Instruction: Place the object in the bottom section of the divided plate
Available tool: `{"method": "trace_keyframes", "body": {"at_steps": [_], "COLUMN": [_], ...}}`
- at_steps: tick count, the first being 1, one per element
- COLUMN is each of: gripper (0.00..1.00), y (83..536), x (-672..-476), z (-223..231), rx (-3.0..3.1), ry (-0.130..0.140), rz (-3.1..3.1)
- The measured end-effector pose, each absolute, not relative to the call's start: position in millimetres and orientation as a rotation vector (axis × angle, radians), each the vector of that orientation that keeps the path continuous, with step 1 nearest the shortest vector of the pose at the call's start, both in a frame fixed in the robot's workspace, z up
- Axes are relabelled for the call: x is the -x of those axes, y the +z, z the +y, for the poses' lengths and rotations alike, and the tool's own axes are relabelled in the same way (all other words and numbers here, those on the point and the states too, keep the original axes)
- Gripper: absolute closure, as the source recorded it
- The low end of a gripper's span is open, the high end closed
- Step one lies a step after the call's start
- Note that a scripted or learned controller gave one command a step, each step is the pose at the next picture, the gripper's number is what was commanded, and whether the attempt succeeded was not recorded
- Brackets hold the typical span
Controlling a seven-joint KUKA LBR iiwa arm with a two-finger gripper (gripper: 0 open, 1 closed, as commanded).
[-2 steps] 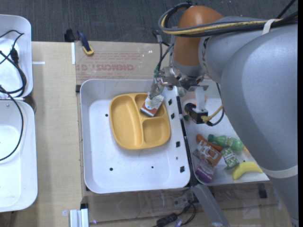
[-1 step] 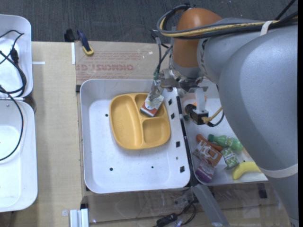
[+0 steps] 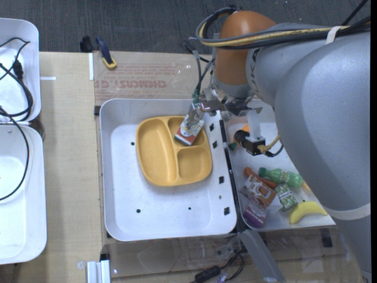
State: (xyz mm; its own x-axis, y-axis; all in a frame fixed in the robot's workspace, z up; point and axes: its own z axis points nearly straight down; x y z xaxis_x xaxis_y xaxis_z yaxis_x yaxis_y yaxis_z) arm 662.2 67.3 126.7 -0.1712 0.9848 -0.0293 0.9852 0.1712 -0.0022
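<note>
A yellow divided plate (image 3: 168, 155) lies in the left white bin (image 3: 118, 175); it has one long section on its left and two smaller ones on its right. My gripper (image 3: 193, 121) hangs over the plate's upper right corner. Its fingers are shut on a small white and red packet (image 3: 187, 133). The packet dangles tilted, just above the ridge between the two small sections. The arm's wrist, with its orange band (image 3: 244, 34), hides the gripper's upper part.
The right bin (image 3: 268, 128) holds a green bottle (image 3: 281, 175), a banana (image 3: 306, 211), a brown packet (image 3: 259, 190), a small green box (image 3: 287, 198) and a purple item (image 3: 254, 217). The bins' shared rim (image 3: 227, 158) runs just right of the plate.
</note>
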Motion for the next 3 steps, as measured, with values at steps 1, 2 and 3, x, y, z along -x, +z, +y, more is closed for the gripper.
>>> {"method": "trace_keyframes", "body": {"at_steps": [1,2,3], "gripper": [0.00,0.00,0.00], "y": [125.5,125.5,125.4], "x": [-662.0,-661.8,-661.7], "z": [63.1,61.6,60.5], "rx": [-1.889,-1.838,-1.801], "ry": [-0.043,-0.047,-0.050], "rz": [2.485,2.523,2.551]}}
